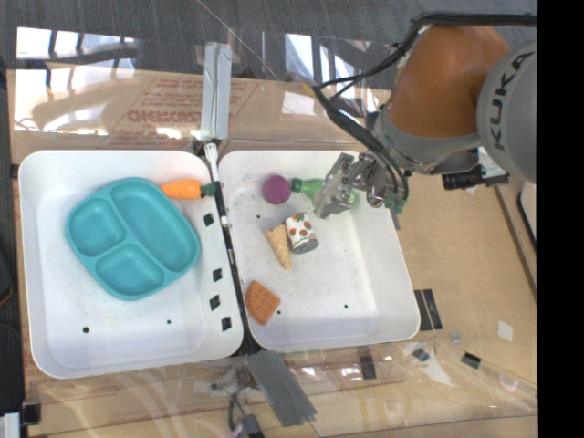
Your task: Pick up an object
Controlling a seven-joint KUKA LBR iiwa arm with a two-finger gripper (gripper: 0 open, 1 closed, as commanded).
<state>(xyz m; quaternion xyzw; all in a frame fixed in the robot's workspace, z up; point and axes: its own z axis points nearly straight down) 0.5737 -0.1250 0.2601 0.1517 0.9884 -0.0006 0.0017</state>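
- In the camera view, on the bench: two white bins, left bin point(55, 336) and right bin point(383, 281), touching along their inner walls.
- In the left bin: a teal divided plate point(132, 235) across the middle; an orange toy carrot point(182, 189) just beside the plate's far edge, near the bin's far right corner.
- In the right bin, near the far edge: a purple ball-like toy point(276, 188), with a green toy point(307, 188) just beside it on the right.
- Toward the middle of the right bin: a small white can with red spots point(302, 234), lying tilted and touching or nearly touching a tan wedge point(280, 245).
- By the near left corner of the right bin: an orange waffle-like square point(263, 302), well apart from the rest.
- Reaching in from the right, low over the far half of the right bin: the gripper point(334, 195), its tip at the green toy's right end.
- Claw released or clenched: cannot tell from this slant; nothing seen held in it.
- Likeliest target, judged by nearness: the green toy, still on the bin floor.
- Probably hollow plastic: light, stiff, smooth enough to slip or roll.
- Best taken across the narrow middle, square to its length; a pinch at the end risks pushing it against the purple ball-like toy.
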